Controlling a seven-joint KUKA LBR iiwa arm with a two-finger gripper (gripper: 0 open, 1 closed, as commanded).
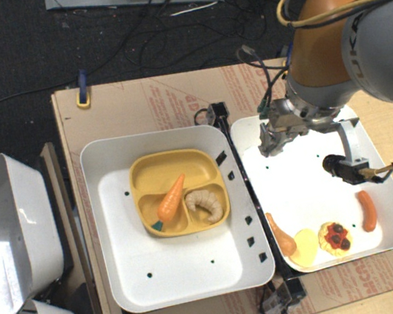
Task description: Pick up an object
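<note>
the surface [170,93], a tan board printed with red lettering, fills the middle of the frame against a dark floor strewn with cables. the arm [355,34] enters from the upper right, grey with an orange band, and bends down over the right bin. two shallow white bins sit side by side on the surface: the left bin [127,277] in the centre of the frame and the right bin [297,172] just beside it, toward the lower right.

in the left bin lies a yellow divided plate [172,166], set a little above the bin's middle. a carrot [171,198] lies tilted across the plate's left compartment and its divider, and a pale shrimp [206,203] curls in the lower right compartment, near the carrot's thick end.

the claw [277,137] hangs over the upper left part of the right bin, apart from every object there; from this angle whether it is open or closed cannot be told, and nothing appears to be caught in it.

along the lower edge of the right bin lie an orange chicken leg [281,236] at the left, a yellow piece [307,244] touching it, a small pizza slice [335,238] just beside that, and a sausage [368,210] at the lower right, standing nearly upright in the frame. a small blue and yellow clamp [82,93] grips the surface's upper left edge.
</note>
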